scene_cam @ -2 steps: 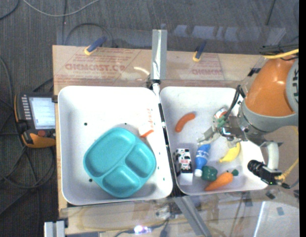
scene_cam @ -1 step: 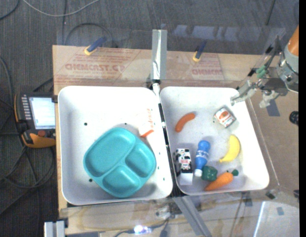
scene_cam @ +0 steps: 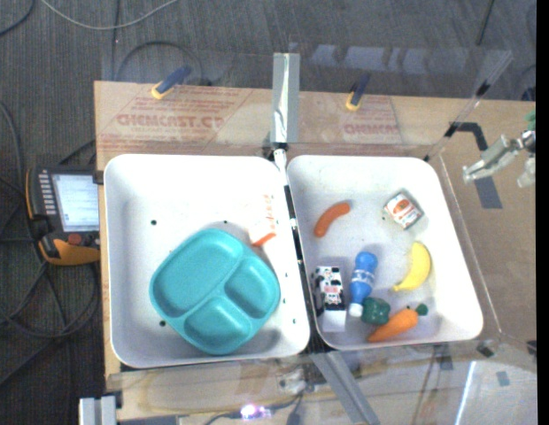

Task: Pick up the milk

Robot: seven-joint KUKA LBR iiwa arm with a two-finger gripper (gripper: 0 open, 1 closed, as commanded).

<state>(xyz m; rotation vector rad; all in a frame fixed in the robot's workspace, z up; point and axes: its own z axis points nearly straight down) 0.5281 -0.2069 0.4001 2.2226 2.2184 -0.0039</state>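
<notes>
Nothing done yet — the milk (scene_cam: 328,286) lies untouched by the right bin's (scene_cam: 452,237) near-left corner; gripper (scene_cam: 496,158) state — cannot tell.

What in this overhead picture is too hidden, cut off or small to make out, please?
- Gripper: cut off at the camera view's right edge, too small to judge.
- Milk carton: print too small to read.
- Orange piece: partly hidden under the teal plate.
- Can: label blurred.
</notes>
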